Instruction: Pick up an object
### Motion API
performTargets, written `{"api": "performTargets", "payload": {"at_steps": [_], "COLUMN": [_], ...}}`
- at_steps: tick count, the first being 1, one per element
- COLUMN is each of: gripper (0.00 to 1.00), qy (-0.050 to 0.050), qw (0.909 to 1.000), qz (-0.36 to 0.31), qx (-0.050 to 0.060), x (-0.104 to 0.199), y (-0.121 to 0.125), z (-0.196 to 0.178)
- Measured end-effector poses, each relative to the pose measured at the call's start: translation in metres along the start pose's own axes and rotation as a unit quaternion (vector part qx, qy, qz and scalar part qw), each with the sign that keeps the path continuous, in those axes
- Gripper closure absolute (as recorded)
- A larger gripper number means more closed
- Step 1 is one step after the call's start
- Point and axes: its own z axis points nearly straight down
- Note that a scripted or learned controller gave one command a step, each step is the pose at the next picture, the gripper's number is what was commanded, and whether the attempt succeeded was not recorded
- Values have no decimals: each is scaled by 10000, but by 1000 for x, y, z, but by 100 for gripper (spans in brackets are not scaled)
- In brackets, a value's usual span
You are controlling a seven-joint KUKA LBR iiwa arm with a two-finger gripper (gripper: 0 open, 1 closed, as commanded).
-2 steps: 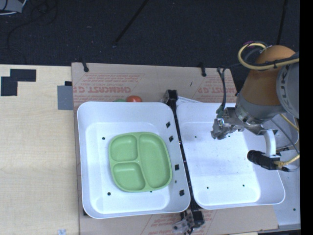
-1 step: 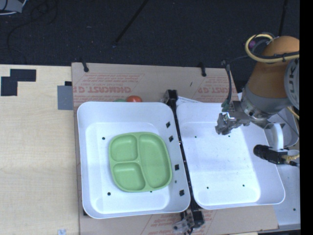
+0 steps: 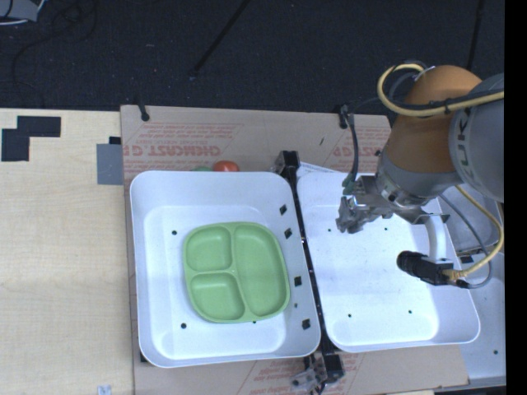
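A light green divided plate (image 3: 235, 271) with three compartments lies flat in the middle of the left white bin (image 3: 156, 303). The grey arm with its orange band reaches in from the right over the right white bin (image 3: 387, 319). Its gripper (image 3: 352, 217) hangs over the upper left part of that bin, well to the right of the plate. Nothing shows between the gripper and the bin floor beneath it.
A small red and green object (image 3: 221, 167) lies on the cardboard just behind the left bin's back wall. A black divider strip (image 3: 298, 245) runs between the bins. A black cable connector (image 3: 422, 267) hangs over the right bin's right side.
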Motion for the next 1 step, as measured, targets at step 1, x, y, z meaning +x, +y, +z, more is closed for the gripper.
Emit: {"api": "performTargets", "payload": {"at_steps": [1], "gripper": [100], "qy": [-3], "qw": [10000], "qz": [-1], "qx": [8], "x": [45], "y": [-16], "z": [8]}}
